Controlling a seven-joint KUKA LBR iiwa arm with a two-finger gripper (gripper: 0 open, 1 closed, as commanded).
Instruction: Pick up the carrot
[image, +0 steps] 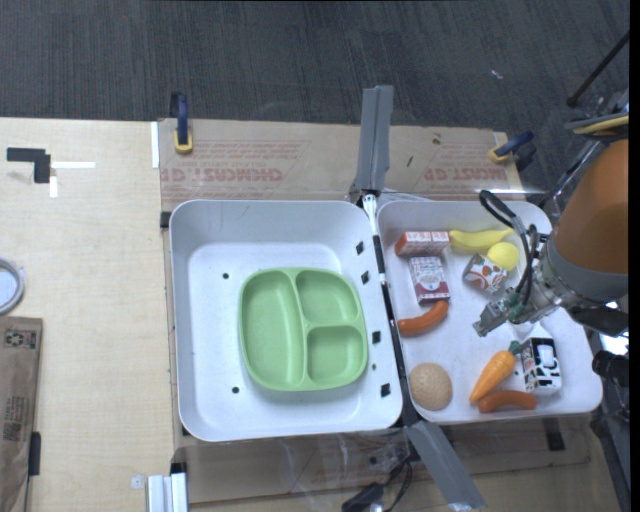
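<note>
The carrot lies in the right bin, near its front right corner, orange body slanting down to the left and a small green top pointing up toward the claw. It is short, fat and tapered. The claw hovers just above that green tip, apparently lining up for the grab, and whether it is open or closed cannot be told from here. Nothing sits between its tips. Just beside the carrot rests a small black-and-white carton, with a sausage below, so room looks tight. Further left lie a round tan ball and another sausage. The left bin carries a green divided plate.
</note>
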